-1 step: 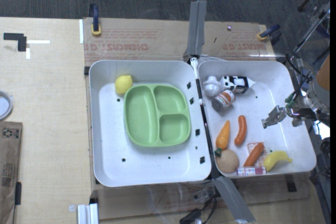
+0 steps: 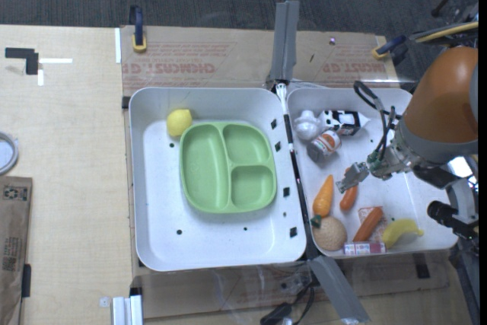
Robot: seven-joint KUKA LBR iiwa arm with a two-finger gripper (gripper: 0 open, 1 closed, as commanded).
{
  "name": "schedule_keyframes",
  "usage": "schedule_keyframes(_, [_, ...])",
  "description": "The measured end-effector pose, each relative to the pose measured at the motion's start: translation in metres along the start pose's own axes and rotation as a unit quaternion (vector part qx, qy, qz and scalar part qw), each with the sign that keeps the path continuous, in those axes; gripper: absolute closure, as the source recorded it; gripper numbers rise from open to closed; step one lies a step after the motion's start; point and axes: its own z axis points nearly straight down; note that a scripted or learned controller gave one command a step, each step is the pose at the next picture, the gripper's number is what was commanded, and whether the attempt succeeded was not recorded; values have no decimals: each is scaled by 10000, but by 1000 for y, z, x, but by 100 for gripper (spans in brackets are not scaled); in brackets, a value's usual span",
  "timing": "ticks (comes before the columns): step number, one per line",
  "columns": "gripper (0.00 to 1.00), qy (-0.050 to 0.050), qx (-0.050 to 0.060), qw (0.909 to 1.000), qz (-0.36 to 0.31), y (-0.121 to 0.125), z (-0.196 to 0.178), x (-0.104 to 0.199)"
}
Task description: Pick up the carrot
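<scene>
One carrot (image 2: 324,195) lies in the right bin (image 2: 411,198), at eight o'clock of the end effector (image 2: 354,176), which hangs empty, fingers spread. Approach step; next it must descend over the carrot.

The bins (image 2: 144,186) are looking like smooth glossy white plastic; the green plate (image 2: 228,165) matt plastic; the bench (image 2: 61,164) pale wood.

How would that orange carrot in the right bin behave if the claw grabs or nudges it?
The carrot looks like smooth moulded plastic, so probably stiff and light. Its tapered, rounded shape could slip between the fingers or roll if pushed. The gripper hovers just right of it, and neighbours crowd close.
</scene>
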Motion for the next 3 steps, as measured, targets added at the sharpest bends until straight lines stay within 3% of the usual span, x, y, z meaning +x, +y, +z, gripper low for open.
schedule_keyframes(1, [0,-54,-73,9889,-1485,25,59,-13])
schedule_keyframes(2, [0,-83,-90,9656,-2599,35,58,-5])
schedule_keyframes(3, [0,-16,-17,9455,-3257,50,-33,55])
